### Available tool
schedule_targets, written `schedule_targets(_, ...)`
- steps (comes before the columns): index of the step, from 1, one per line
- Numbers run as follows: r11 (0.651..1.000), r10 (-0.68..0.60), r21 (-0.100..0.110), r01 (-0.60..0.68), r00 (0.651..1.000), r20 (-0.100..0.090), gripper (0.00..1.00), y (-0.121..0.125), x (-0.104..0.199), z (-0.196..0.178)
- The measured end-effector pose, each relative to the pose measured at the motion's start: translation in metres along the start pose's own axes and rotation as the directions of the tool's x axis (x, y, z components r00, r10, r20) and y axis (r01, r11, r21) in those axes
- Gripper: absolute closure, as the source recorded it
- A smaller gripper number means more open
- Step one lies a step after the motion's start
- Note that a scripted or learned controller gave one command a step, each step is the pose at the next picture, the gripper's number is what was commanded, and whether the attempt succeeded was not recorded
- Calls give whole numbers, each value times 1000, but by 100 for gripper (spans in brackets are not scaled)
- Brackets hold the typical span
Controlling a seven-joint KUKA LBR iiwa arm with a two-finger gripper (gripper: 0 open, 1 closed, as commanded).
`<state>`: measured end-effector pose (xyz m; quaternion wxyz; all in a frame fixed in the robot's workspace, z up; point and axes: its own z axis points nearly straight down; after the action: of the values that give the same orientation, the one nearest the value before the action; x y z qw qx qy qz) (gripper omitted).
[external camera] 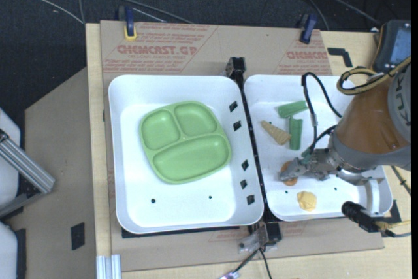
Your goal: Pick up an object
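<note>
The gripper (pixel 302 166) is sitting low in the right bin (pixel 326 85), reaching in from the right with its tip right at a small brownish piece (pixel 288 171) on the bin floor; the metal parts are blurring together there, so whether the piece is actually being held, or how the gripper is set, is something I cannot tell. Judging by the pose, the arm is working on the grasp itself, and doing that well is probably a matter of centring on the brown piece, coming straight down so it is not being nudged aside, and checking the piece is coming up with the tool before lifting far. A loose black cable (pixel 312 98) is trailing across the bin just above the work, and it looks like something that could snag on a careless lift. The right bin is also holding a green bar (pixel 291 108) lying slantwise, a second green bar (pixel 296 133) standing lengthwise just below it, a tan cone-shaped wedge (pixel 277 132) touching or nearly touching that second bar, and a yellow lump (pixel 307 200) near the front edge, apart from the gripper. The left bin (pixel 124 160) is holding a green divided plate (pixel 186 141) with three compartments, all of them bare.
</note>
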<state>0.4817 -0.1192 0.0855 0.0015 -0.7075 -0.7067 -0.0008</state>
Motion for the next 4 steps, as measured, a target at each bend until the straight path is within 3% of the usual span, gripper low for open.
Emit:
schedule_targets(1,1000,-2,-8,2,1000,-2,100,3,2,-14)
schedule_targets(3,1000,-2,-7,2,1000,5,100,11,-8,-133)
schedule_targets(4,1000,-2,-4,2,1000,4,100,12,-8,-140)
